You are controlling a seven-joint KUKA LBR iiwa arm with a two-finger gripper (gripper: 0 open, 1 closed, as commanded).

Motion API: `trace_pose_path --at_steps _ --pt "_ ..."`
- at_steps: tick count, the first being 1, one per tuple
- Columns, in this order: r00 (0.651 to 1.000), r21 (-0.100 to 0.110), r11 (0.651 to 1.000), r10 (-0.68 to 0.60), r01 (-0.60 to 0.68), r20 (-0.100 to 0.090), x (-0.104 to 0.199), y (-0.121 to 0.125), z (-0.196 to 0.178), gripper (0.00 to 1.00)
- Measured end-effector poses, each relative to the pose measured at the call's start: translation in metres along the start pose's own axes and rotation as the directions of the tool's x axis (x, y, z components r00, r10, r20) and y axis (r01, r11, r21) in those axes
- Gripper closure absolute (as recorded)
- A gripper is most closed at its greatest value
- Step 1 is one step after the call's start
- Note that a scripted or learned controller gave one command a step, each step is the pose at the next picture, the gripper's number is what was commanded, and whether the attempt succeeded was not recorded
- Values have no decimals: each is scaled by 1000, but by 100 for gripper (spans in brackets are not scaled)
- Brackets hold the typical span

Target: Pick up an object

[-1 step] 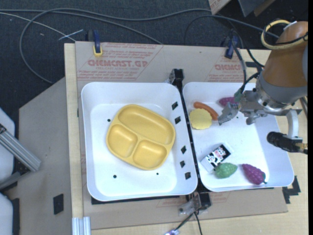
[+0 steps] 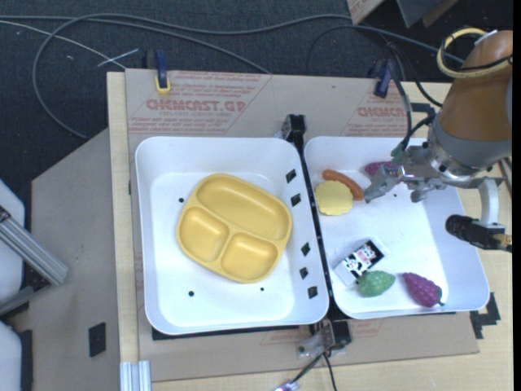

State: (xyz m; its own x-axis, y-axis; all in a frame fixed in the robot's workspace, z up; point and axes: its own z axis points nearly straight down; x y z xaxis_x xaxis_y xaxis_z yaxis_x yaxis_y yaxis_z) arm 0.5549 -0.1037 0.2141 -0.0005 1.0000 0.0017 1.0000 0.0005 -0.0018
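Since the toys are gathered in the right bin [image 2: 456,243], the gripper [image 2: 381,187] is poised low in its upper part, apparently lined up on the items there. Whether its fingers are spread or closed cannot be told, and nothing is seen between them. Just left of it an orange carrot-like toy [image 2: 343,182] is laid touching a yellow round toy [image 2: 334,199]; a purple piece [image 2: 378,169] is half hidden behind the gripper. Lower in the frame, a black-and-white card [image 2: 360,261], a green toy [image 2: 376,283] and purple grapes [image 2: 422,289] are found. The left bin [image 2: 155,218] is occupied by a yellow divided plate [image 2: 234,227]. The close crowding could hinder a clean grasp.
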Motion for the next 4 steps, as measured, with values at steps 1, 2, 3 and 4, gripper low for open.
trace_pose_path --at_steps 1,2,3,4 --pt "1000 5 1000 2 -2 -1 -10 0 54 0" --pt "1000 7 1000 1 -1 -1 -13 -4 117 0" --pt "1000 3 1000 1 -1 -1 -12 -5 130 0" --pt "1000 0 1000 1 -1 -1 -12 -4 118 100"
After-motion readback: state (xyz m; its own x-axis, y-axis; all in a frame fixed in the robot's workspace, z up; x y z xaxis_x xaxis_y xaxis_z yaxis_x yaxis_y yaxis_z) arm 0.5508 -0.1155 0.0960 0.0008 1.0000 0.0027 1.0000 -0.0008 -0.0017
